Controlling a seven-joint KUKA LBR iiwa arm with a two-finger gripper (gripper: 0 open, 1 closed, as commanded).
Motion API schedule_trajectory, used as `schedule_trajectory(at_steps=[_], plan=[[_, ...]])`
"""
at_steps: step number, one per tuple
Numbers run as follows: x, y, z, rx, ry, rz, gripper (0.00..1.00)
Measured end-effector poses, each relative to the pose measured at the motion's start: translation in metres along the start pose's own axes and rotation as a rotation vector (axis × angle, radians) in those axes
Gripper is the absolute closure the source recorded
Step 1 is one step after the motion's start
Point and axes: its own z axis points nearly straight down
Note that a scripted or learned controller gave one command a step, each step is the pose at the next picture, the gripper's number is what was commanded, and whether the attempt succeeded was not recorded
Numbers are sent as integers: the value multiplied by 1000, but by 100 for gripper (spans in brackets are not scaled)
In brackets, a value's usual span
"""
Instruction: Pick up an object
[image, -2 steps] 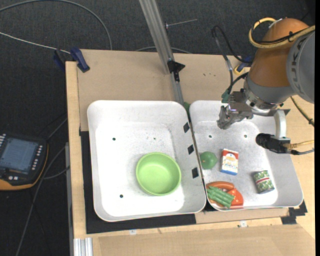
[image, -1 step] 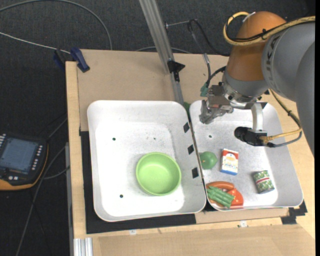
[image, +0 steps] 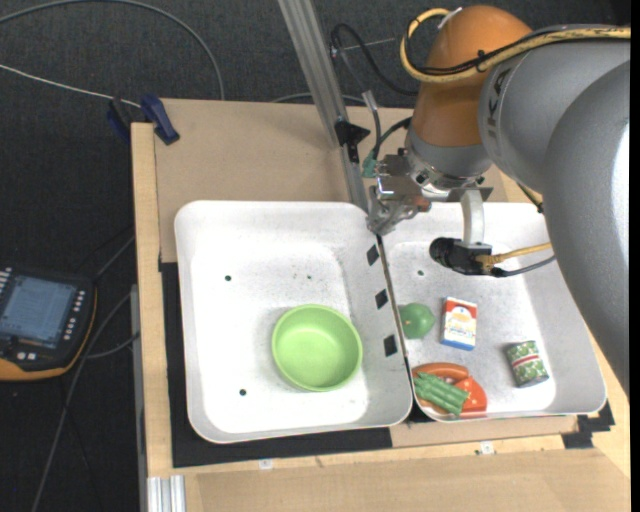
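My gripper (image: 383, 217) hangs over the far end of the ridge between the two bins, at the right bin's back left corner, with nothing visibly between its fingers. In the right bin (image: 560, 330) lie a small green ball (image: 417, 320), a red-and-white box (image: 459, 324), a green can (image: 526, 363) on its side, and a plate of red and green toy vegetables (image: 449, 391) at the front. A light green bowl (image: 316, 347) sits in the left bin (image: 230, 300), toward the front.
A metal post (image: 325, 90) rises behind the bins, close to the gripper. A handheld pendant (image: 38, 320) lies off the bench at the left. A blue clamp (image: 160, 118) sits at the bench's far left corner.
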Motion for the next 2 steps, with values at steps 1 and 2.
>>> schedule_trajectory(at_steps=[1, 2], plan=[[34, 19, -8, 1, 0, 2, 100], [61, 34, -18, 1, 0, 2, 100]])
